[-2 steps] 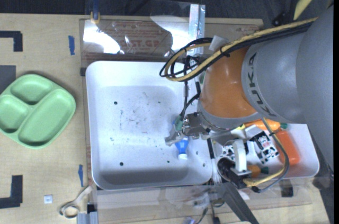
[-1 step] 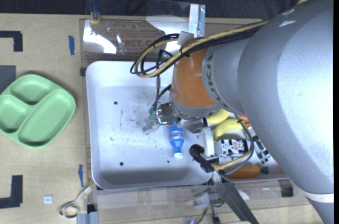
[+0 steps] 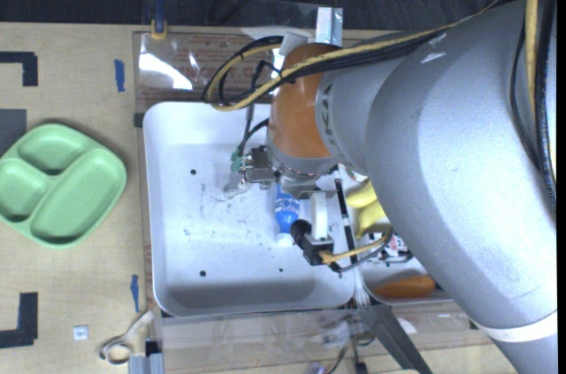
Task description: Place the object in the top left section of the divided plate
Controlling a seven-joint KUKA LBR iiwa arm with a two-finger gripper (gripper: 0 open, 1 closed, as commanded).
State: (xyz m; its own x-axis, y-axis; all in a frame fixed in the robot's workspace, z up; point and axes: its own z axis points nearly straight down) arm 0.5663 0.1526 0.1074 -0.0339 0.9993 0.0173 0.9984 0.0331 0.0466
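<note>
Blue and white small plastic object (image 3: 285,216) lies in the shallow white bin (image 3: 177,262), near its right edge and just under the wrist of the grey arm (image 3: 442,142). The jaws hang over that same side of the bin, close above the object. The wrist hides them from where I stand, so I cannot tell whether they are open, shut or gripping anything. The green divided plastic plate (image 3: 62,184) sits on the wooden bench (image 3: 80,41) beyond the bin's left edge, well apart from the object. Past the bin's right edge, a yellow thing (image 3: 363,202) and an orange thing (image 3: 407,285) peek out beneath the arm.
</note>
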